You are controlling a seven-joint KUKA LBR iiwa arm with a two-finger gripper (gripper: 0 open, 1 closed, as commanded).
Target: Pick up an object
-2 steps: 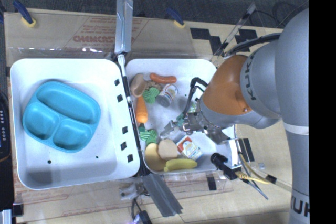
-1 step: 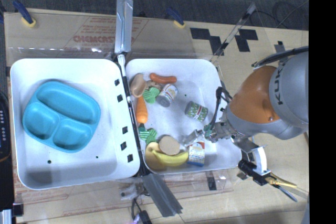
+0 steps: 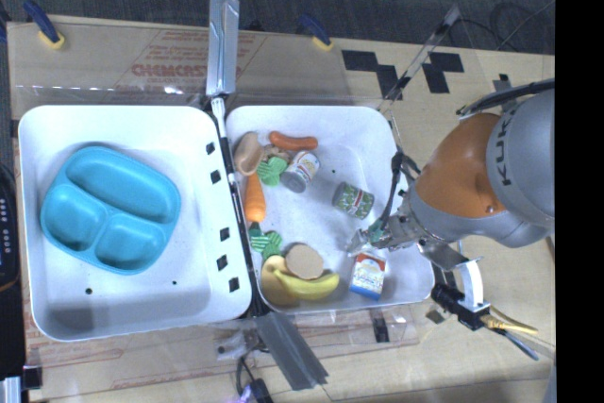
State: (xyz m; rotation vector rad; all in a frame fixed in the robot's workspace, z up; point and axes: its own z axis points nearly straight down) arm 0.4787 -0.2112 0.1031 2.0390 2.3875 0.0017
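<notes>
The right bin (image 3: 326,118) holds several small items. Among them are a red sausage (image 3: 293,142), a silver can (image 3: 302,171), a green-labelled can (image 3: 354,199), an orange carrot (image 3: 255,196), a yellow banana (image 3: 300,284) and a small white carton (image 3: 368,277). A round brown piece (image 3: 304,260) lies on the banana. My gripper (image 3: 370,237) reaches in from the right. It hangs low between the green-labelled can and the carton, just above the carton's top. Nothing is visibly held in it.
A blue divided plate (image 3: 109,208) lies in the left bin (image 3: 57,297). A metal divider (image 3: 222,42) stands between the bins at the back. The arm's grey and orange wrist (image 3: 462,184) overhangs the right bin's right wall. Green toy pieces (image 3: 272,170) lie near the carrot.
</notes>
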